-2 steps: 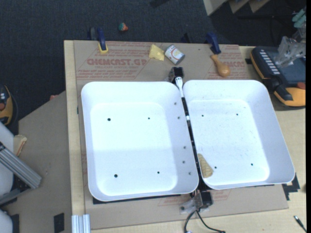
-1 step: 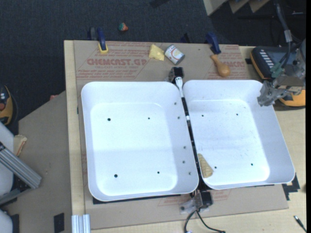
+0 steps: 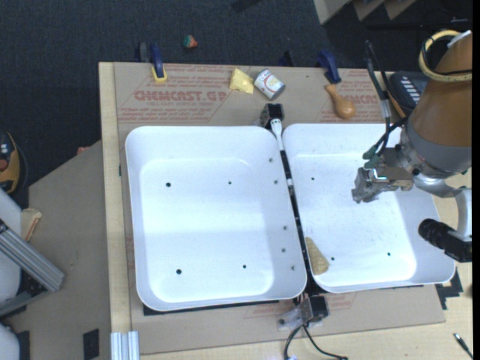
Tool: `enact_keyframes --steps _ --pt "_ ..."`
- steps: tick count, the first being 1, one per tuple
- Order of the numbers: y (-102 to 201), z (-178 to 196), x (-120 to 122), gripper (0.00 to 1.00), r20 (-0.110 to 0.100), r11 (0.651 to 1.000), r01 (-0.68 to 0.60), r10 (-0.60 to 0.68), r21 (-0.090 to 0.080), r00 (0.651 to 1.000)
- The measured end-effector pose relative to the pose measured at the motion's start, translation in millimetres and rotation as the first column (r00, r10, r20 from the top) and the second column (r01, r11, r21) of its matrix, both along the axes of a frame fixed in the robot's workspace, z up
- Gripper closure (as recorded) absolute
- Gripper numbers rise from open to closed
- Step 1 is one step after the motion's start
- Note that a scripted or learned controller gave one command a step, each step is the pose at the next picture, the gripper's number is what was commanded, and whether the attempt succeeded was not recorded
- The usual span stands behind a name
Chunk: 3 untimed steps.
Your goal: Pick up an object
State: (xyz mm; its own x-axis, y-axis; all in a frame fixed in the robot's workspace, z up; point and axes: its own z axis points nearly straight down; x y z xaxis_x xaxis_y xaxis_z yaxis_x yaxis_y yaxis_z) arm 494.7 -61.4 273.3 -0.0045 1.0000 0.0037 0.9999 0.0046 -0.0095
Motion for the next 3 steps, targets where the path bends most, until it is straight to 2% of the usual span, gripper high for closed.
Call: enact_keyframes --steps 1,2,3 --pt "38.3 163.2 19.6 1.00 0.032 1.000 -0.002 0.002 -0.003 0.999" --pt "56.2 65.9 53.2 1.00 0.000 1.000 0.002 -0.002 -0.003 1.000" --pt "79.5 217.4 30.1 1.00 0.029 1.000 0.000 0.000 -0.002 1.000"
